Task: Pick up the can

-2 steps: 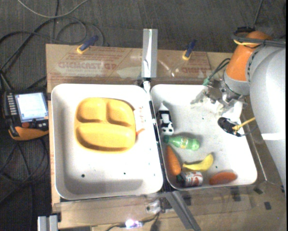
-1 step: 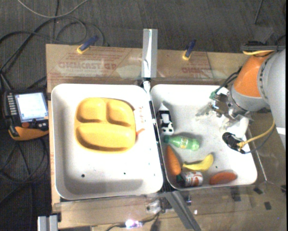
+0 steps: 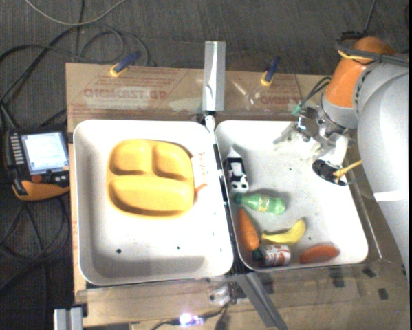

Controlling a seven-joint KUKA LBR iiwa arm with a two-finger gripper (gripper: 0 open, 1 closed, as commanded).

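two white bins sit side by side: the left bin (image 3: pixel 89 253) holds one yellow compartment tray (image 3: pixel 150 177), and the right bin (image 3: pixel 316 212) holds six small things. counted, they are one can (image 3: pixel 273 255), one green bottle (image 3: pixel 261 203), one carrot (image 3: pixel 247 229), one banana (image 3: pixel 285 233), one red-orange oblong piece (image 3: pixel 320 254), and one black-and-white cow figure (image 3: pixel 236 174). the can lies on its side at the lower edge of the right bin, just below the banana, between the carrot's tip and the red-orange piece.

the arm (image 3: pixel 388 115) enters from the right of the frame, its orange band at the upper right, and bends down over the upper right corner of the right bin. the gripper (image 3: pixel 309 130) hangs there, well apart from the can, with nothing seen between its fingers. whether it is spread or pressed together cannot be told, since it is small and tangled in shape. a dark round part (image 3: pixel 327 169) beside it is hard to make out.
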